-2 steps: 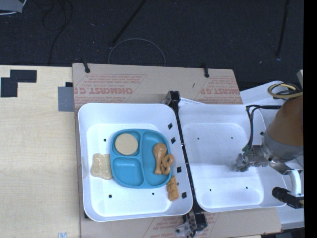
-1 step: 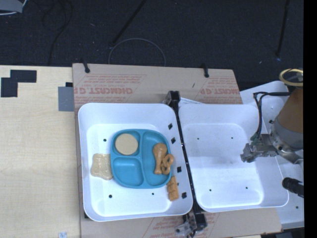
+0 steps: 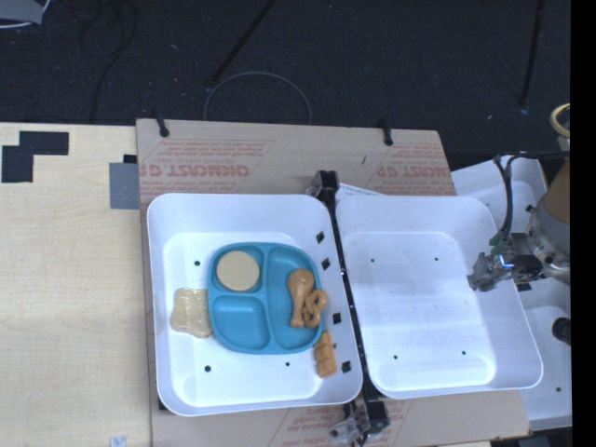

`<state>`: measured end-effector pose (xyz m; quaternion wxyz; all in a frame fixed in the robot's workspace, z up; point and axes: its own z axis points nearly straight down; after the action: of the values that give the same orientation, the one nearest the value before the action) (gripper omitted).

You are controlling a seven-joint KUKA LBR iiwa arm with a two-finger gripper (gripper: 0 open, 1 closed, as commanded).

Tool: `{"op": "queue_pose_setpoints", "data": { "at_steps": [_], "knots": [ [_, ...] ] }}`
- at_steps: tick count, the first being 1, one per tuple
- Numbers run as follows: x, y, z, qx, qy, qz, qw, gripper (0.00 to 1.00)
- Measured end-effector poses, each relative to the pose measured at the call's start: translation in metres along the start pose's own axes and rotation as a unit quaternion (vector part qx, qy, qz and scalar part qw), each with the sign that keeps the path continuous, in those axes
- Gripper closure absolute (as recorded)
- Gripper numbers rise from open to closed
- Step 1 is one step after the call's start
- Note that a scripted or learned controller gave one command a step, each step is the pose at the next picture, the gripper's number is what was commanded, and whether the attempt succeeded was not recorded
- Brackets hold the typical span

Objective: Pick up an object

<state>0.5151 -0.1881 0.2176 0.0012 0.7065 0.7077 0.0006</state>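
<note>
Objects for picking all lie in the left bin [image 3: 163,250]: a blue divided plate [image 3: 261,333] sits near its middle, with a round tan disc [image 3: 237,270] in the plate's upper-left compartment and a brown chicken-leg shape [image 3: 300,291] touching a small pretzel shape [image 3: 316,307] in the long right compartment. The plate's lower-left compartment holds nothing I can see. A pale bread-slice piece [image 3: 191,312] lies on the bin floor against the plate's left edge, and a small orange-brown piece [image 3: 324,354] lies just off the plate's lower right rim, close to the bin's right wall. Bare white floor runs along the left bin's top and bottom edges. The right bin [image 3: 424,343] shows open white floor from wall to wall. The gripper [image 3: 484,275] hangs at the right bin's right rim, well apart from every object; nothing is visible in its grasp, though whether it is spread or closed I cannot tell from this view
</note>
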Motion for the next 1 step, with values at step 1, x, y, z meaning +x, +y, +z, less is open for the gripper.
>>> {"op": "queue_pose_setpoints", "data": {
  "at_steps": [1],
  "knots": [
    [0.0449,-0.0058,0.0043,0.003,0.002,-0.001,1.0,1.0]
  ]
}}
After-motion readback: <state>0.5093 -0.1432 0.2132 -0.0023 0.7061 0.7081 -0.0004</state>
